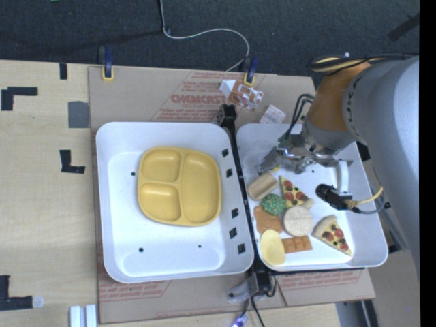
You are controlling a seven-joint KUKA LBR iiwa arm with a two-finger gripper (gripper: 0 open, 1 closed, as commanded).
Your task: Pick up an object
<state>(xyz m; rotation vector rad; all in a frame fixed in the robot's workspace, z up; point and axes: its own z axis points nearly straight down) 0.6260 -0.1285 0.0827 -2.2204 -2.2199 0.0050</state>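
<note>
The right bin [368,251] holds several toy foods: a tan bread roll [262,185], a pizza slice [294,193], a green leafy piece [274,203], a round pale cracker [298,221], a second pizza slice [333,234], a yellow oval piece [272,246] and an orange waffle square [297,244]. My gripper [280,157] hangs low over the upper left part of that bin, just above the bread roll and apart from it. Nothing shows in its grasp.
The left bin [116,251] carries a yellow divided plate [180,185]. A black divider [234,176] runs between the bins. The grey arm with its orange band [334,101] covers the right bin's far right side. Paper scraps [242,94] lie behind the bins.
</note>
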